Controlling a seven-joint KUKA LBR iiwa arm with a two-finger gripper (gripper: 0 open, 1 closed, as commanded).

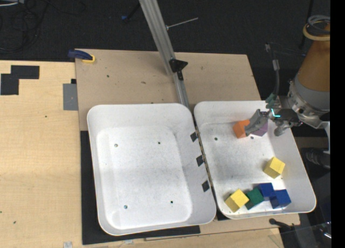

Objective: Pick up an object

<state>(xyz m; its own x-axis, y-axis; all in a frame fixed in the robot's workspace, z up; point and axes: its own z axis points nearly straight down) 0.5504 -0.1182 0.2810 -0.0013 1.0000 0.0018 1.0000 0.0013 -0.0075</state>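
- Two white bins lie before you: the left bin (pixel 143 166) and the right bin (pixel 237 171), which carries all the blocks.
- Your gripper (pixel 265 124) sits low over the right bin's far end, its fingers spread apart with a purple block (pixel 260 128) between them; whether they touch it, you cannot tell.
- An orange block (pixel 240 129) lies just beside the purple one.
- One yellow block (pixel 274 167) sits alone mid-bin.
- Near corner cluster: another yellow cube (pixel 236 200), a green block (pixel 254 197), two blue blocks (pixel 274 194).
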